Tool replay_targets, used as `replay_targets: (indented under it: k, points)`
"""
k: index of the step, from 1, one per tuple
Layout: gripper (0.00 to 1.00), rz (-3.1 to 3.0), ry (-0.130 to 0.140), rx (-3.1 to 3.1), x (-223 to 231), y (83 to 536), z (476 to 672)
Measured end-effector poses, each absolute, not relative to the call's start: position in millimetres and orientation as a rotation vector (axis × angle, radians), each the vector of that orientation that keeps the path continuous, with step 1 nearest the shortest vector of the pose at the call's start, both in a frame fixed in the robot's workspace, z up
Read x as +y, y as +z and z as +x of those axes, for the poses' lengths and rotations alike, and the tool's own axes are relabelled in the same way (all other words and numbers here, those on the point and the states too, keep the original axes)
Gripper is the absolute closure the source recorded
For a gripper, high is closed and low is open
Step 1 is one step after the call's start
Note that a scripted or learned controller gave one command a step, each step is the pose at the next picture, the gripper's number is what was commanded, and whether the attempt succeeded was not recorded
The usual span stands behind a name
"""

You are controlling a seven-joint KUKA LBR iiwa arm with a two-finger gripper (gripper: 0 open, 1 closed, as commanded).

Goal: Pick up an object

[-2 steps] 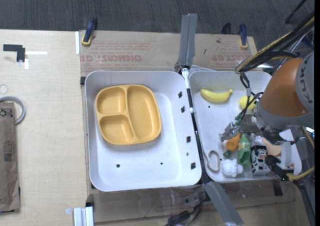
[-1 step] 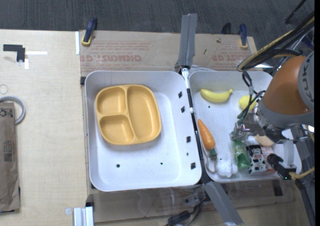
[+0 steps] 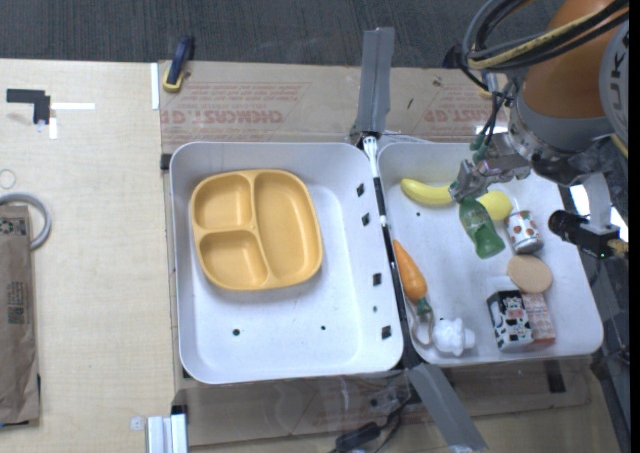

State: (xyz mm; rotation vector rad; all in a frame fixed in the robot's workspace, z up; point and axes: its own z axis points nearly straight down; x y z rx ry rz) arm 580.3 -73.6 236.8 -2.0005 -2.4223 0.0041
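Observation:
My gripper (image 3: 472, 184) hangs over the back of the right bin (image 3: 590, 341), reaching in from the right. Directly in front of it, touching or nearly touching its tip, is a green translucent bottle-like object (image 3: 483, 231); whether it is gripped I cannot see. A banana (image 3: 424, 192) lies just left of the gripper and a yellow lemon-like fruit (image 3: 497, 204) just to its right. A small can (image 3: 522, 231), a tan round piece (image 3: 530, 274), a cow-patterned carton (image 3: 516, 320), a carrot (image 3: 410, 273) and a white toy (image 3: 451, 337) also lie in this bin.
The left bin (image 3: 285, 346) holds a yellow divided plate (image 3: 256, 229). A grey divider bar (image 3: 376, 91) runs between the bins at the back. The arm's black cables (image 3: 520, 16) arch over the right bin's far corner.

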Motion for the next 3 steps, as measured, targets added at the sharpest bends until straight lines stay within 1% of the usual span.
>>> replay_targets:
  k: [1, 2, 3]
  points:
    - [0.0, -2.001, 0.004, -2.423, -74, 237, 580.3]
    - [0.0, -2.308, 0.004, -2.132, -110, 91, 590.5]
    - [1.0, -2.306, 0.008, -2.135, -111, 100, 590.2]
